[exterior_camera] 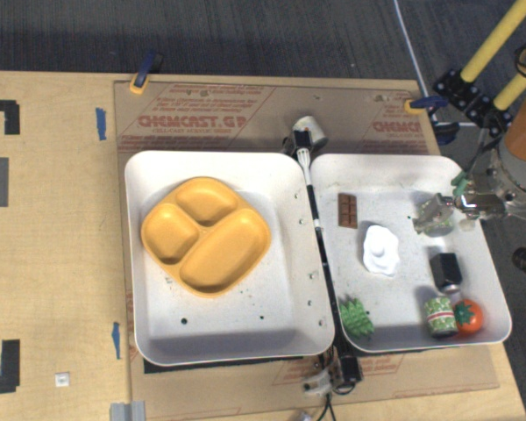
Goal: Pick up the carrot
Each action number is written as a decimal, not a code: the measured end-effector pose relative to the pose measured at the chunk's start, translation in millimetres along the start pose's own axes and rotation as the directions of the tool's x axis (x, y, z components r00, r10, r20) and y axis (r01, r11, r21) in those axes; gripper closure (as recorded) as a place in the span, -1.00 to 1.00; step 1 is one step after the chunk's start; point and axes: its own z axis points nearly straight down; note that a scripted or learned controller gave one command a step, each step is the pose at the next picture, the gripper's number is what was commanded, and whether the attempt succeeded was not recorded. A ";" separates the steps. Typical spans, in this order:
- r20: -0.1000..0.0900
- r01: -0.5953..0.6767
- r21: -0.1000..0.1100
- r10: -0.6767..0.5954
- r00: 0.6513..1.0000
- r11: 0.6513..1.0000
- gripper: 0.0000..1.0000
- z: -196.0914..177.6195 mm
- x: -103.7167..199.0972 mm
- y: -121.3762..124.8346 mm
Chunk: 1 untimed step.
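The carrot (469,317) looks like a stubby orange piece in the front right corner of the right bin (403,169). It lies against a green and white patterned item (439,314); I cannot tell whether the two are joined. My gripper (436,212) hangs low over the right side of that bin, well behind the carrot and a little to its left. A black object (445,270) lies between them. Nothing can be seen in the gripper. The arm (508,160) comes in from the right edge.
The right bin also holds a brown chocolate bar (347,210), a white lump (381,250) and a green broccoli piece (358,317). A yellow divided plate (206,233) lies in the left bin (149,323). Yellow poles (500,33) stand at the back right.
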 end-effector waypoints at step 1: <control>0.000 -0.039 0.000 0.039 0.999 0.999 -1.00 101.8 51.7 -38.1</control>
